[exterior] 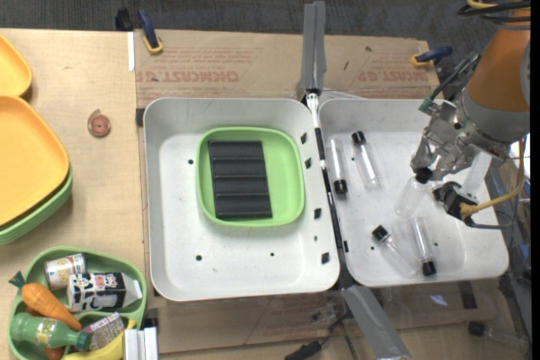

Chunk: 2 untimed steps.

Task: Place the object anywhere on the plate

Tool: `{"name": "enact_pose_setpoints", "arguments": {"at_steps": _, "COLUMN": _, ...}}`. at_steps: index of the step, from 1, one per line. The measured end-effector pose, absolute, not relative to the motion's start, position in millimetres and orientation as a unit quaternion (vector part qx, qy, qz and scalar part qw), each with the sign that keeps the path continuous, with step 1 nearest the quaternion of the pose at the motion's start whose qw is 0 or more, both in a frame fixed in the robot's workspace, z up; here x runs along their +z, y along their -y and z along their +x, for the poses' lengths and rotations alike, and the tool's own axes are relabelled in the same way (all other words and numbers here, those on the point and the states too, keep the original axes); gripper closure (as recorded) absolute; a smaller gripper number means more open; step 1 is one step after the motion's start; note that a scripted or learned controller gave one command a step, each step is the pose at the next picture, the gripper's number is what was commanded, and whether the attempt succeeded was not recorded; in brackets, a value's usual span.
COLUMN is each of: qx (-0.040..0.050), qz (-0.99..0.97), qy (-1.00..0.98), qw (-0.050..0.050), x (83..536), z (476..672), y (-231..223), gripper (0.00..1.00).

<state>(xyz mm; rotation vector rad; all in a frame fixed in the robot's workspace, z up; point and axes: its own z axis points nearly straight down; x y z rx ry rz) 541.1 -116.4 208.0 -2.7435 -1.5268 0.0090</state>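
Clear plastic tubes (pixel 365 162) lay scattered in the right bin (pixel 498 261); our gripper (pixel 428 171) hovered near its right edge, grip state unclear to us. The green plate (pixel 291 181) sat mid left bin (pixel 169 257). Slick tubes could roll away.

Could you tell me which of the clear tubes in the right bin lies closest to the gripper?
The tube just below-left of the gripper, its clear body almost under the fingertips. The other tubes lie farther left or nearer the front wall.

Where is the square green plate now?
The square green plate lies in the middle of the left white bin, with a dark ribbed block on it.
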Motion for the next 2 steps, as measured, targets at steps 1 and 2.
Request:
{"name": "enact_pose_setpoints", "arguments": {"at_steps": 1, "qx": 0.0028, "qz": -0.874, "qy": 0.486, "qw": 0.001, "x": 208.1, "z": 541.1, "y": 116.5, "gripper": 0.00}}
{"name": "enact_pose_setpoints", "arguments": {"at_steps": 2, "qx": 0.0019, "qz": -0.897, "qy": 0.443, "qw": 0.000, "x": 260.5, "z": 515.4, "y": 156.3, "gripper": 0.00}}
